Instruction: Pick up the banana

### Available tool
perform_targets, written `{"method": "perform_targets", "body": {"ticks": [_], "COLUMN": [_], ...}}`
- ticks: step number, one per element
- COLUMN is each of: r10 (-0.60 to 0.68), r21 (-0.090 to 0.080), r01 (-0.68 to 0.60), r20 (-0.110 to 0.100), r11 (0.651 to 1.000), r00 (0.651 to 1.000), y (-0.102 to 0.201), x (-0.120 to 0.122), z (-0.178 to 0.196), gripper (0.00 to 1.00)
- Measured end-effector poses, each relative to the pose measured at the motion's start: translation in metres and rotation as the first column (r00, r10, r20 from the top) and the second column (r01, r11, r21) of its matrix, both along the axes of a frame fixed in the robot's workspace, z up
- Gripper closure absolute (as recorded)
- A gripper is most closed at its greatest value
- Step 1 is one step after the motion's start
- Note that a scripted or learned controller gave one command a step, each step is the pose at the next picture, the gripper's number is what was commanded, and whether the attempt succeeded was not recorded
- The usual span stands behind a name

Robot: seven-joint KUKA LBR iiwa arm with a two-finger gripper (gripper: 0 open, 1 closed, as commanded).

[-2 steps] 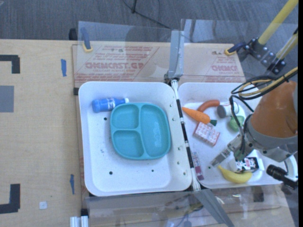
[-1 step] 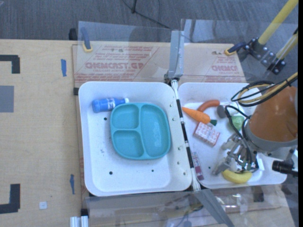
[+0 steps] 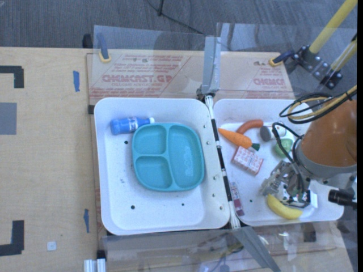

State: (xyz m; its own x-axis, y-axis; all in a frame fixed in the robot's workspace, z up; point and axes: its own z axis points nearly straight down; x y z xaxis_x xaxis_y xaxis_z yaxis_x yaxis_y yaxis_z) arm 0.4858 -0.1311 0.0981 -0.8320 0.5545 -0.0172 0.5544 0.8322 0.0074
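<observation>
Banana (image 3: 283, 208): lies in the right bin (image 3: 249, 217), near its front right corner, partly covered by the gripper (image 3: 288, 187). Gripper position: directly above the banana's upper edge; whether its fingers are apart or together cannot be told. Just left of the gripper lies a pink patterned block (image 3: 247, 160). Farther back lie a carrot (image 3: 235, 137), a red sausage-shaped item (image 3: 250, 126) and a green object (image 3: 284, 147). Left bin (image 3: 113, 208): contains a teal divided plate (image 3: 168, 156) and a blue bottle (image 3: 128, 124).
</observation>
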Motion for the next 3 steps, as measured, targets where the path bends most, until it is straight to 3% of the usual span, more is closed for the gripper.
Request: {"method": "perform_targets", "body": {"ticks": [1, 2, 3], "r10": [0.283, 0.283, 0.278], "r21": [0.002, 0.002, 0.001], "r01": [-0.283, -0.283, -0.278], "r20": [-0.014, -0.014, -0.009], "r11": [0.959, 0.959, 0.961], "r00": [0.959, 0.959, 0.96], "y": [-0.0451, -0.0453, -0.0467], "x": [0.0013, 0.0012, 0.0028], "z": [0.0498, 0.0497, 0.0585], "gripper": [1.0, 0.0, 1.0]}}
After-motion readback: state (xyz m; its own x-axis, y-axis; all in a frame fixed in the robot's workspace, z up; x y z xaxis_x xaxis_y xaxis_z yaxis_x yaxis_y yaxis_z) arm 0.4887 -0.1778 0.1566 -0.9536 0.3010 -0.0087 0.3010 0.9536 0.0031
